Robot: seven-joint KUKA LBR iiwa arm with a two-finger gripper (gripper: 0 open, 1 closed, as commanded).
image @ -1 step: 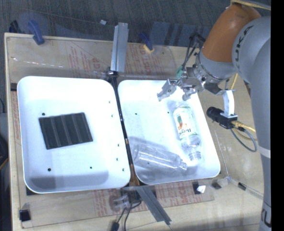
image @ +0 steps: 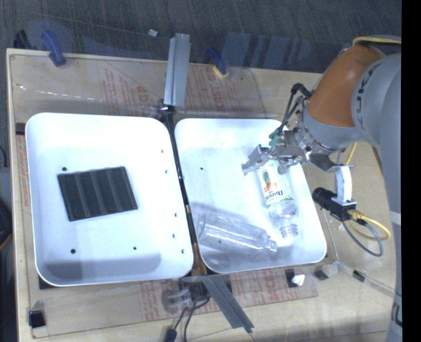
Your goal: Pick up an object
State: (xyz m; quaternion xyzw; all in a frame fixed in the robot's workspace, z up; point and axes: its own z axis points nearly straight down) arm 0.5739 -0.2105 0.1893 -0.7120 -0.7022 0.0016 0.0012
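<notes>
A small clear bottle with a white and orange label (image: 276,194) lies in the right bin (image: 217,141), cap end pointing toward the near edge. A larger clear plastic bottle (image: 233,234) lies on its side along that bin's near wall. A dark ridged rectangular block (image: 97,192) lies flat in the left bin (image: 46,248). My gripper (image: 271,162) hangs open just over the far end of the labelled bottle, one finger on either side, nothing held between them.
The grey arm with its orange band (image: 338,91) comes in over the right bin's far right corner. A black cable connector with a yellow lead (image: 335,204) sits just outside the right bin's right wall. A metal divider bar (image: 176,70) stands between the bins at the back.
</notes>
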